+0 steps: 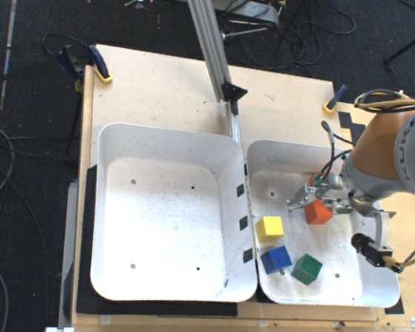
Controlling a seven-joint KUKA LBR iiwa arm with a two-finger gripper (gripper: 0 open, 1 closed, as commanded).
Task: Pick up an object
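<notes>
Camera view, read left to right.

Left bin (120, 144): white, shallow, nothing inside. No bearing on risk except as landing place for anything knocked over the shared wall.

Right bin (268, 157): four cubes. Yellow cube (270, 227) near the shared wall. Blue cube (277, 259) just below it, close, perhaps touching at a corner; cannot tell. Green cube (307, 269) right of blue, small gap between. Orange cube (318, 212) higher up, apart from the other three.

Gripper (315, 202): low in the right bin, directly at the orange cube. Metal fingers (298, 201) seen reaching left of the cube's upper edge. Opening width not readable from this angle; cannot tell whether parted or closed. Orange cube touching or just beside the tool, but not shown between the fingers, so not counted as held.

Judged step: approach to, or closing on, the orange cube.

Risks judged from this layout:
- Off-centre contact. Cube appears lower right of the fingertips; closing here likely to pinch one corner, with cube twisting out.
- Push instead of grasp. Descent onto the cube's top edge likely to shove it toward the green cube or the right wall.
- Empty lift, if closed beside the cube.
- Cable (331, 162) looped above the wrist and hose end (373, 251) low over the bin: possible snag or sweep of nearby cubes.
</notes>
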